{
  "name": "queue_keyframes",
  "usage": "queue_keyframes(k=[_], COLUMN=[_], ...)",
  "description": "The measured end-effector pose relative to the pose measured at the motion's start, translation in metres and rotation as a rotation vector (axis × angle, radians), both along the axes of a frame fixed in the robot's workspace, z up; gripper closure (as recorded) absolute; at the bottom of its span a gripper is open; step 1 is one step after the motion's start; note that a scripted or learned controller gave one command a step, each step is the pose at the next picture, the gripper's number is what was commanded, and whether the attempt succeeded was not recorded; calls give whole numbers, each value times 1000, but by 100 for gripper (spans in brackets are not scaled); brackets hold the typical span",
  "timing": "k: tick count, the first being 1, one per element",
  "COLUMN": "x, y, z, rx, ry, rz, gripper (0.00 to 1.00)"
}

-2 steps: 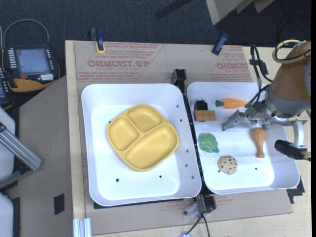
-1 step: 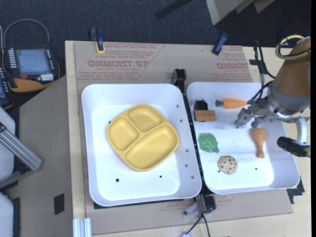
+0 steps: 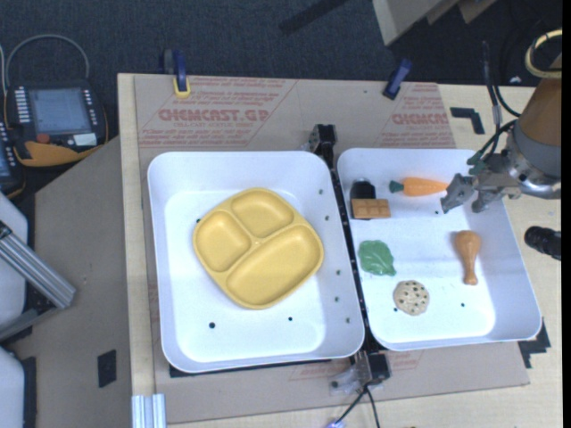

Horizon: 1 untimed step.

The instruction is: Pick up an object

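The right bin [image 3: 500, 324] holds an orange carrot [image 3: 423, 185], a brown block [image 3: 369, 209] with a small black piece [image 3: 361, 190] behind it, a green leafy piece [image 3: 376, 258], a round speckled cookie [image 3: 410, 297] and a tan drumstick [image 3: 467, 254]. My gripper [image 3: 471, 194] hangs over the bin's back right part, just right of the carrot and above the drumstick. Its two grey fingers stand apart with nothing between them.
The left bin [image 3: 178, 239] carries a yellow three-part plate [image 3: 258, 247]. Clamps [image 3: 181, 74] hold the board at the back. A handheld controller [image 3: 55, 119] lies off the bench at far left. The arm comes in from the right edge.
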<state>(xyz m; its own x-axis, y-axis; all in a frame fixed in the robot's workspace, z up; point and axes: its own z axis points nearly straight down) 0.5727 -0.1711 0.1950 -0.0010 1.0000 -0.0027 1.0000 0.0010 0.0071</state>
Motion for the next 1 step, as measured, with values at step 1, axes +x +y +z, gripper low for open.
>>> queue_keyframes(k=[1], x=[-2], y=[0], z=[44], rx=[0], ry=[0], rz=[0], gripper=[100])
